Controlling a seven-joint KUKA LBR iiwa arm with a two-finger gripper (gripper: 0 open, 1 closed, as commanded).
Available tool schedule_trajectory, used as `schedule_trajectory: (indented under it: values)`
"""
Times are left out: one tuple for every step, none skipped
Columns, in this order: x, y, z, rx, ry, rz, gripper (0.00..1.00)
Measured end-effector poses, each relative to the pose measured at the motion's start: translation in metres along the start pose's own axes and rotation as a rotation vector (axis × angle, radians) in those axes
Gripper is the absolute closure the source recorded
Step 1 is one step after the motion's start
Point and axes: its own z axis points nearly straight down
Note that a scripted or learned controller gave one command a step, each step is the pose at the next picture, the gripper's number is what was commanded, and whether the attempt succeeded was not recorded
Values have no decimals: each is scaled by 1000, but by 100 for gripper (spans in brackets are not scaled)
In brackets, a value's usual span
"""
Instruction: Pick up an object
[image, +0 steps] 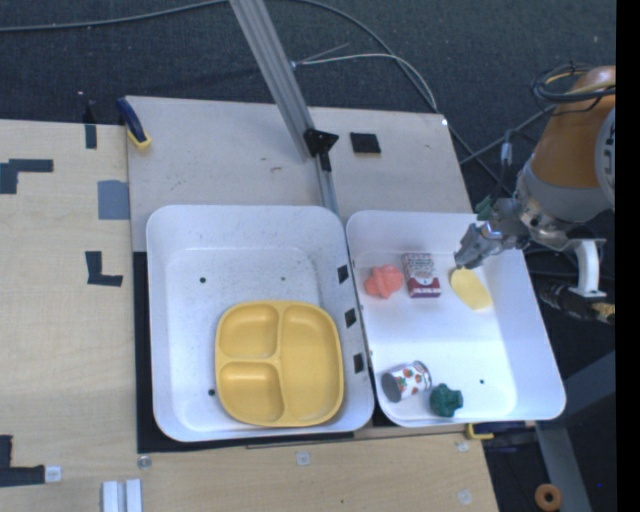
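Observation:
The right bin (520, 330) holds a pale yellow oval object (471, 289), a small red and white carton (421, 274), a pinkish orange lump (382, 281), a small white cup with red marks lying on its side (405, 381) and a dark green object (446, 401). My gripper (474, 249) hangs over the bin's upper right part, just above and slightly left of the yellow oval object. Nothing shows between its fingertips.
The left bin (180, 250) holds a yellow divided plate (279, 362) at its front. A metal pole (280, 75) slants up behind the bins. The arm's orange band (575, 120) is at the right edge, with cables near it.

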Motion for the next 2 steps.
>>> schedule_trajectory:
  values:
    - [56, -17, 8, 5, 2, -4, 100]
    - [106, -41, -3, 5, 3, -4, 100]
